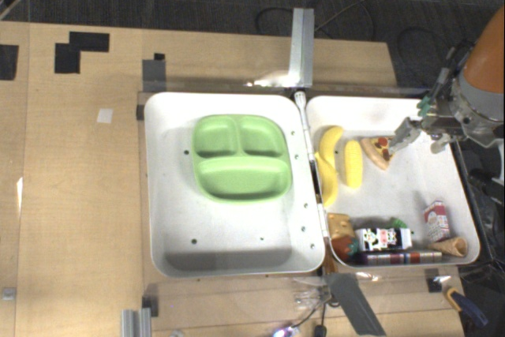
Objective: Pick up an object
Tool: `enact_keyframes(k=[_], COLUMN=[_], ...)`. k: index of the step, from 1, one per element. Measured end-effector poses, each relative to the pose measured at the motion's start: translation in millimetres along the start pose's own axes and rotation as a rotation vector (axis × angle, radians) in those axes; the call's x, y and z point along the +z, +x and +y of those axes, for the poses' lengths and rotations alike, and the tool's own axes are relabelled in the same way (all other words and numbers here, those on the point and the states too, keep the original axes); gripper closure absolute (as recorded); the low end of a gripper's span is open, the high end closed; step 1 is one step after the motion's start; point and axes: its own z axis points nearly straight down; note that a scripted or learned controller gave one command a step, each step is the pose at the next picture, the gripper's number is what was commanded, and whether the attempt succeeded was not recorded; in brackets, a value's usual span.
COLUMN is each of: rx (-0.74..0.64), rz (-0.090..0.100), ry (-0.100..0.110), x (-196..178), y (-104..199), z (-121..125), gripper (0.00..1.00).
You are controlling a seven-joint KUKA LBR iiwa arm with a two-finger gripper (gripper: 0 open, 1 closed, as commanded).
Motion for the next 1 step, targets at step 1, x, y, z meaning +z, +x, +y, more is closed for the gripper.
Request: enact_keyframes(k=[1], rx=[0.000], rz=[0.000], ry=[0.000], x=[0.0], y=[0.0], z=[0.0], gripper=[0.00])
